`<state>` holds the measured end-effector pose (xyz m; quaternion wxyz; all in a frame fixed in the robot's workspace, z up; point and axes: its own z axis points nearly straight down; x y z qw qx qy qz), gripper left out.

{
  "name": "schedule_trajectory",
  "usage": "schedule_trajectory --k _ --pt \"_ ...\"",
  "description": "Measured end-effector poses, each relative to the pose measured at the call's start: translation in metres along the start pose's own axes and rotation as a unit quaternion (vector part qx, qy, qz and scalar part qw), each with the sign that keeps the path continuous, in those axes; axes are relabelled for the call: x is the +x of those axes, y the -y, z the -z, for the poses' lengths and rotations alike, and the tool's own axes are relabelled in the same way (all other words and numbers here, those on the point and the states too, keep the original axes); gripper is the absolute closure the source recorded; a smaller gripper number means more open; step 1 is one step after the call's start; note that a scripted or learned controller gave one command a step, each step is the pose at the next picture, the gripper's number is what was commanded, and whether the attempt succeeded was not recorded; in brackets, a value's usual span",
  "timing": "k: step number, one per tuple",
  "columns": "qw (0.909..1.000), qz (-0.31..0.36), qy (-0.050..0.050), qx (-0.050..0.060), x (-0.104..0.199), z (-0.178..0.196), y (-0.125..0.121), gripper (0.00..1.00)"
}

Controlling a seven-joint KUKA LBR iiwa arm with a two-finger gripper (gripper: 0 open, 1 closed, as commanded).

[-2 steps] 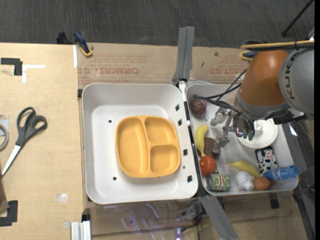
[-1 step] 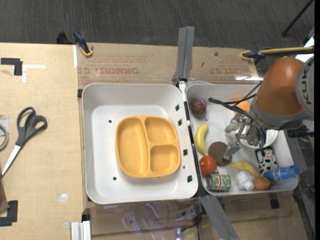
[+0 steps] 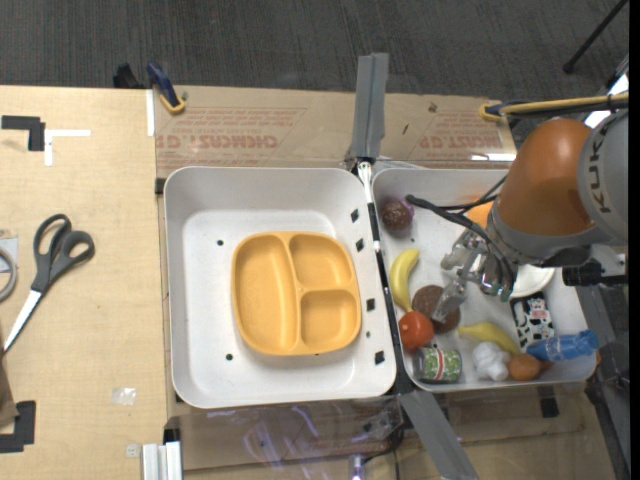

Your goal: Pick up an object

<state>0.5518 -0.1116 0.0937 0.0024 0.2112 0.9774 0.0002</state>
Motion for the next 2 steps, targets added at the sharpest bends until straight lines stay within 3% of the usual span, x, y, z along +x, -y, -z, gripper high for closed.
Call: schedule_trajectory --k 1,2 --pt "0.9996 -0.029 0.0 0.001 0.034 0.0 0.029 0.0" --pt "0.9899 -0.142 0.002 0.0 -0.054 0.001 0.049 0.0"
